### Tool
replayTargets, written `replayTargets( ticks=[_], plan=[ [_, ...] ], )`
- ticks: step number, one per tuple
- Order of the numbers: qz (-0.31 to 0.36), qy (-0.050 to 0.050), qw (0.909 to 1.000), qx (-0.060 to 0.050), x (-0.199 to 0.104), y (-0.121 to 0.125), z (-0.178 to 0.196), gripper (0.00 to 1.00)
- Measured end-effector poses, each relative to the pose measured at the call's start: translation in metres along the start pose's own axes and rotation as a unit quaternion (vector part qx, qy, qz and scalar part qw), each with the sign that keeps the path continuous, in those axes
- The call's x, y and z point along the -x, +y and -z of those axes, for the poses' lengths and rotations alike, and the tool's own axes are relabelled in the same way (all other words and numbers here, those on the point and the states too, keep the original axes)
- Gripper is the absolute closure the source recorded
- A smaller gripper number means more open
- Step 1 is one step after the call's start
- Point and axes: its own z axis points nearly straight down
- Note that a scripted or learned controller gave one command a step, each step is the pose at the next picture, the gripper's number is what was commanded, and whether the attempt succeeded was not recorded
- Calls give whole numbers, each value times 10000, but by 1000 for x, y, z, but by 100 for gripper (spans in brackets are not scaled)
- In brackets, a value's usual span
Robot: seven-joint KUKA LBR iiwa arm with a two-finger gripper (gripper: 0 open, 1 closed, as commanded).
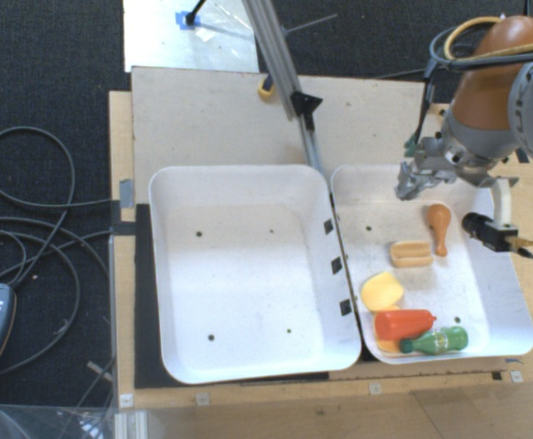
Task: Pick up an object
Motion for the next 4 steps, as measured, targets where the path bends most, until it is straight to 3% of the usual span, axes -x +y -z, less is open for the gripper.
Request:
replayTargets(
  ticks=[1,3,4],
  plan=[
    [5,1,10000,0,0,2,55,100],
    [30,16,10000,-28,-108,38,29,100],
    [31,20,10000,-32,-166,45,19,100]
  ],
)
